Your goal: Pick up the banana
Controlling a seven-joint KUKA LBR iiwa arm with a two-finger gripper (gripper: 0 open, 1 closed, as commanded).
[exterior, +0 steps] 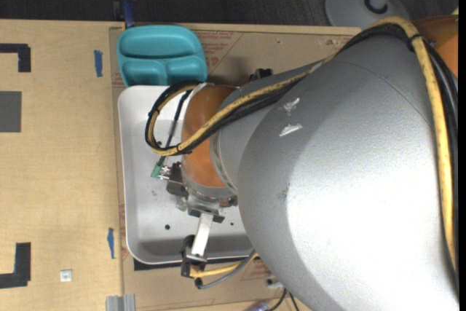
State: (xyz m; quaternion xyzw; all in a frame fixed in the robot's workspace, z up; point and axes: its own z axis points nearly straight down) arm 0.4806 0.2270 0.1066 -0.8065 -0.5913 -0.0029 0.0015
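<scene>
The gripper [202,209] hung low over the near part of the white bin [136,178], tucked under its own wrist, so whether it was open or shut, and whether it had hold of anything, could not be told. The bin's near-left corner and left strip lay bare and white. Just beyond the gripper sat the orange band [198,138], and from there the grey arm [349,178] swelled to the right and covered the rest of the bin (and whatever lay on that side). For that reason, where the banana lay could not be told; the likeliest place was under the gripper or under the arm. At the bin's far rim, touching it or just beside it, stood a teal moulded tray [162,54], no part of the job. The brown bench [58,156] stretched away to the left.

Judged from this, the step in hand was the descent or the grasp itself, deep in the bin. The next move called for a firm closing on the fruit, then a straight lift clear of the bin's walls, slow enough that a smooth, curved thing would not slip free.
</scene>
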